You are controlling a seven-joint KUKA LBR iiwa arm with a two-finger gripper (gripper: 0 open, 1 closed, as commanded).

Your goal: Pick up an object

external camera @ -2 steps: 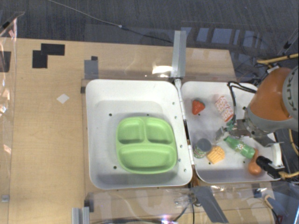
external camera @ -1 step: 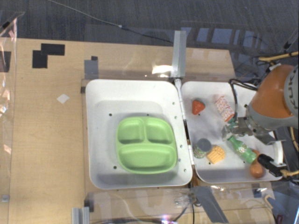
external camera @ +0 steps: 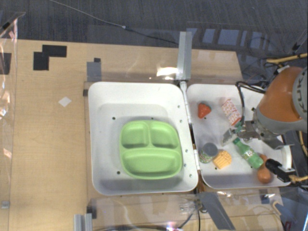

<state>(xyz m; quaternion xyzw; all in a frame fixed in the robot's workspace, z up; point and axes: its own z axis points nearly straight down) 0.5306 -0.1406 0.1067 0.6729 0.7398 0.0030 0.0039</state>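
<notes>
We see a pale wooden table (external camera: 43,143) carrying two shallow white bins side by side. The left bin (external camera: 103,129) holds a green divided plate (external camera: 150,149), lying flat a little right of the bin's middle, with two small compartments on its far side and one long one on its near side. The right bin (external camera: 216,177) holds the smaller things, and the arm (external camera: 284,100), grey with a broad orange band, reaches in over its right edge.

The jaws (external camera: 234,131) sit low in the right bin, just right of its middle. We make out metal fingers (external camera: 227,137) pointing left and slightly near, but we cannot tell how wide they stand, and we see nothing clearly between them.

Just beside the jaws, on their near side, lies a green bottle (external camera: 248,153) with a white label, tilted so that its cap end points toward the jaws and its base toward the near right corner. Whether it touches them we cannot tell. A red-and-white wrapped packet (external camera: 230,110) lies on the far side of the jaws. At the near right corner is a brownish-orange rounded thing (external camera: 264,173), touching the bottle's base. A yellow piece of corn (external camera: 222,160) lies near the bin's near side, with a small grey can (external camera: 208,151) just left of it. A red strawberry-like thing (external camera: 204,110) lies apart, toward the far left of this bin.
</notes>
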